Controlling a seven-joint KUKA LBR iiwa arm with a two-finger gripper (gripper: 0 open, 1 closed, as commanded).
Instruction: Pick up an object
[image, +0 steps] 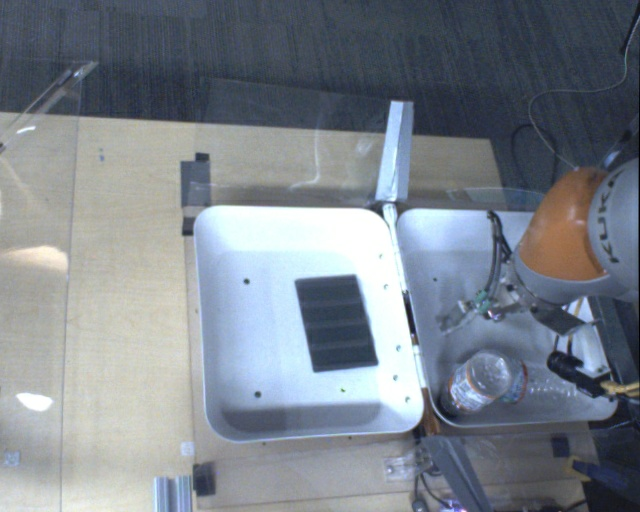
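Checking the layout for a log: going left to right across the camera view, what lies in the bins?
Dark ribbed block in the left bin → clear plastic bottle in the right bin.

The two bins (222, 330) are made of matt white plastic. A black ribbed pad (336, 322) with a dull finish is seen in the left one. A clear, glossy plastic bottle (487, 382) is seen in the right one. The surface (120, 330) looks like pale, smooth wood.

I read part of one brand mark: dark letters "KU" on the grey arm (612, 225), beside its orange band, cut off at the picture's edge. I can make out no other text.
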